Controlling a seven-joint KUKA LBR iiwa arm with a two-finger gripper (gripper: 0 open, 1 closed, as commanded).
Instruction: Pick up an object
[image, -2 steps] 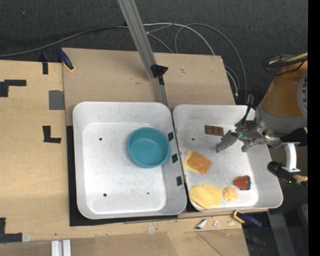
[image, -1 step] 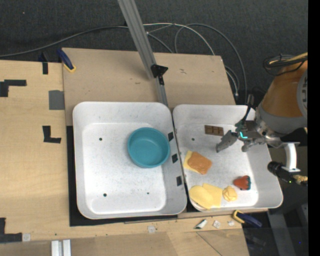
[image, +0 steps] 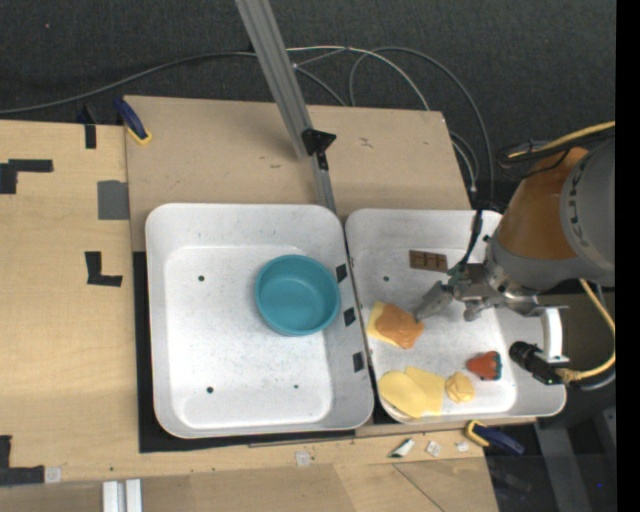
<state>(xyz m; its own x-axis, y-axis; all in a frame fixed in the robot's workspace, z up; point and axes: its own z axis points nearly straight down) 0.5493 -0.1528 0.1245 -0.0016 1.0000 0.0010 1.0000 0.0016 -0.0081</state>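
Note:
My gripper (image: 450, 305) hangs over the right bin (image: 400, 235), its fingers spread apart with nothing between them. One finger (image: 432, 302) points left toward an orange-yellow block (image: 394, 326) lying just beyond its tip. A pale yellow flat piece (image: 412, 391) and a small yellow lump (image: 460, 387) lie near the bin's front edge. A small red object (image: 484, 366) sits to the right of them. A teal bowl (image: 296, 294) rests upright in the left bin (image: 190, 330).
A brown tag (image: 428, 261) lies on the right bin's floor behind the gripper. A grey pole (image: 285, 95) slants down to the bins' back edge. Cables (image: 400, 60) loop behind the bench. The arm's body (image: 560, 220) overhangs the right bin's right side.

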